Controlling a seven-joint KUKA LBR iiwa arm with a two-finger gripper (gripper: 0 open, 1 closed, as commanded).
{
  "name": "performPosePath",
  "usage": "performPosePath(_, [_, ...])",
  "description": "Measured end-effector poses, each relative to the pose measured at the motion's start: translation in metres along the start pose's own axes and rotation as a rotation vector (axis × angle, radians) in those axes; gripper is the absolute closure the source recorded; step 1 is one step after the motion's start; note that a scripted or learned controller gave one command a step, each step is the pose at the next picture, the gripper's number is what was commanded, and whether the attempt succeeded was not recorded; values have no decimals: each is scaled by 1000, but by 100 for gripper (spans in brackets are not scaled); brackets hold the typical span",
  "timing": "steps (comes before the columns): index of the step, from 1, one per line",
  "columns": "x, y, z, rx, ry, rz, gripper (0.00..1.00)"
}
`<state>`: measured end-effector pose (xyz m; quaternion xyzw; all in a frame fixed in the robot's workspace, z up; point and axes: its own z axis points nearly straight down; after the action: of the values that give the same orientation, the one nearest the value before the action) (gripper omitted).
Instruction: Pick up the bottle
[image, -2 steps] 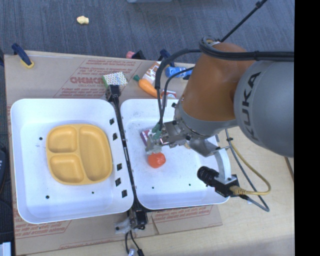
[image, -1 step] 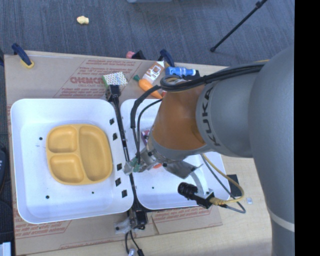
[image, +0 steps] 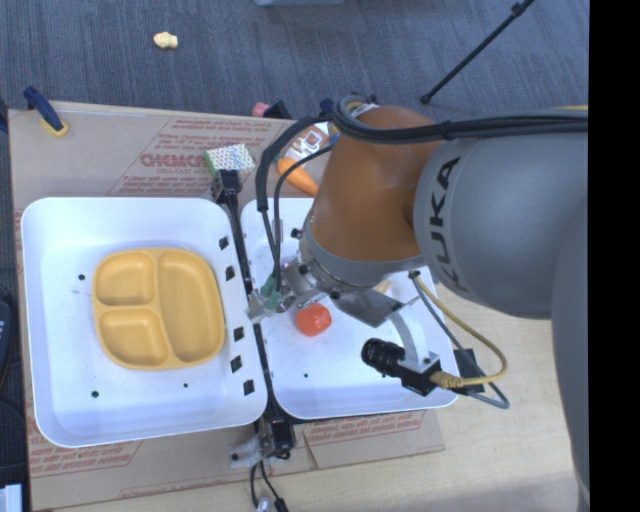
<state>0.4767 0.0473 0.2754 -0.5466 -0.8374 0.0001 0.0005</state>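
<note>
The grey arm with its orange band is low over the right-hand shallow white plastic bin (image: 330, 400), and the gripper (image: 275, 295) sits tight against that bin's 9 o'clock wall, close to the divider between the two bins. The bulky wrist covers its working end, so I cannot tell whether it is open or closed, and nothing is visibly held. Just beside it, at about 4 o'clock, lies a small round orange-red ball (image: 313, 320), not touched as far as I can see. Now the target: the orange-and-white labelled bottle (image: 306, 143), or what I take for it, peeks out at the bin's 12 o'clock end, half hidden behind the orange band. From the gripper it lies at roughly 12 to 1 o'clock, well apart. Its long axis looks to run from 8 o'clock up to 2 o'clock, though too little shows to be sure. My call: the pick is not yet begun, and the coming move needs travel toward 12 o'clock, with the wrist turned to close across that slanted axis. Over at 9 o'clock, the yellow three-compartment plastic plate (image: 160, 305) lies flat in the left white bin (image: 60, 400), clear of the action.
</note>
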Motion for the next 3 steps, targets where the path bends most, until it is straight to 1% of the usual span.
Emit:
performPosePath(1, [24, 9, 34, 6, 1, 411, 100])
performPosePath(2, [-37, -18, 84, 4, 1, 294, 100])
performPosePath(3, [-4, -3, 84, 5, 3, -328, 100])
